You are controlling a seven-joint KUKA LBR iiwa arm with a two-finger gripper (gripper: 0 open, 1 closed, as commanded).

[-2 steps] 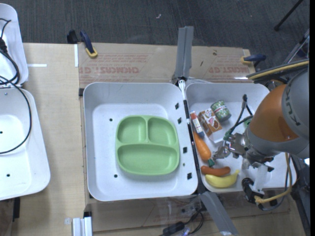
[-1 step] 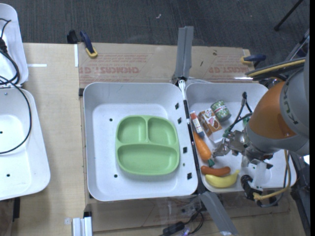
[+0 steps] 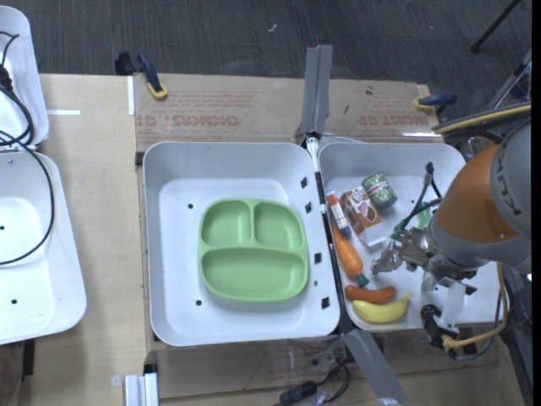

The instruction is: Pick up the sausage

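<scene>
The sausage (image 3: 370,293) is a short red-orange link lying flat near the front of the right bin (image 3: 448,161). It rests between a carrot (image 3: 347,252) and a yellow banana (image 3: 381,310) and touches the banana's top. My gripper (image 3: 402,259) hangs over the right bin, just above and to the right of the sausage. The grey wrist and orange band sit behind it. Nothing shows held in the gripper.
The right bin also holds a green can (image 3: 379,190), a red and white carton (image 3: 362,211) and a thin red and white tube (image 3: 337,211) along its left wall. The left bin (image 3: 169,227) holds a green divided plate (image 3: 253,250). A white tray (image 3: 34,252) lies far left.
</scene>
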